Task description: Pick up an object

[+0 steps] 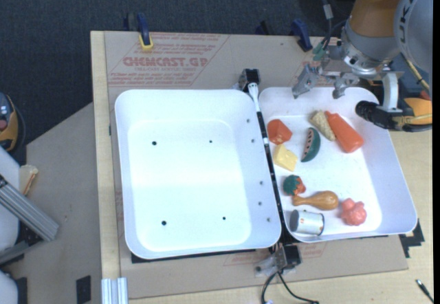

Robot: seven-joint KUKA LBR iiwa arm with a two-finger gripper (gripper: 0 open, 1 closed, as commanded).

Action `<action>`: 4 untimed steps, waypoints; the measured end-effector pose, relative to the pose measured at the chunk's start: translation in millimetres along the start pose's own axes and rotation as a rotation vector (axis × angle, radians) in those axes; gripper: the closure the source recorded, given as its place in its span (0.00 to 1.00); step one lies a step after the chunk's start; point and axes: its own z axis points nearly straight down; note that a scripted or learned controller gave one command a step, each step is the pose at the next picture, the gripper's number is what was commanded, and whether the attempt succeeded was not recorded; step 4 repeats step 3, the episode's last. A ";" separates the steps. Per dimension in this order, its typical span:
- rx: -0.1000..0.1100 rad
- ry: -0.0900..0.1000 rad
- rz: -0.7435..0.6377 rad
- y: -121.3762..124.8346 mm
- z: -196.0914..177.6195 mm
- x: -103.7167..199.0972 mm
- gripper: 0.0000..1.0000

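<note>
My gripper (320, 84) hangs open over the far edge of the right bin (399, 186), its two fingers spread apart with nothing between them. Below it in the bin lie an orange carrot (344, 132) beside a tan bread piece (322, 124), a red-orange tomato (278, 131), a watermelon slice (311, 145), a yellow cheese wedge (285, 157), a small green-and-red piece (293, 184), a tan gourd (317, 199), a pink berry (353, 211) and a silver can (306, 222).
The left bin (192, 172) sits beside the right one on a brown board. A black clip (249, 78) sits at the far end of the seam between the bins. Blue clamps hold the board's far edge.
</note>
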 end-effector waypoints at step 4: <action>-0.011 0.002 -0.009 5.3 14.2 42.2 1.00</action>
